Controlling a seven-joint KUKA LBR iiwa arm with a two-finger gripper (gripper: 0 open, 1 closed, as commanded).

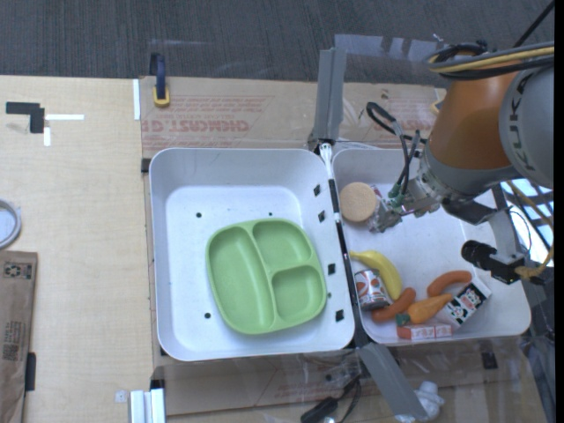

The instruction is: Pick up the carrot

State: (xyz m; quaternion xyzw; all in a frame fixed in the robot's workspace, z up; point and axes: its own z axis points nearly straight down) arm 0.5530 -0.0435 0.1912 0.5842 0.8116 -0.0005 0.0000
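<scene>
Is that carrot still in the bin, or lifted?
In the bin: the carrot lies on the right bin floor, apart from the tool.

**Two White Bins on a Pale Wood Tabletop**

The tabletop (70, 192) carries two shallow white bins side by side: the left bin (176, 236) and the right bin (493, 320), walls touching. A cardboard sheet (229, 113) lies under their far edge. At the left edge rest a tape roll (7, 226) and a brown paper bag (18, 315).
</scene>
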